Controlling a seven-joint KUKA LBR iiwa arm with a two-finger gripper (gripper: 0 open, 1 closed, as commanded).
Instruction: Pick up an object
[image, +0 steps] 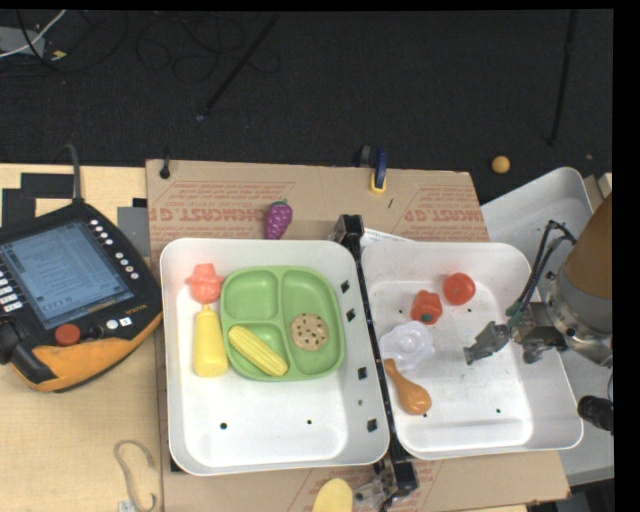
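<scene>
The right bin holds a red tomato, a small red pepper, a clear plastic piece and an orange drumstick. My gripper hangs low over the right half of this bin, to the right of the clear piece and below the tomato. It stands open with only white bin floor between its fingers. It touches none of the objects.
The left bin bears a green divided plate with corn and a cookie, plus a yellow bottle and a pink toy. Purple grapes lie behind it. A control pendant sits at the left.
</scene>
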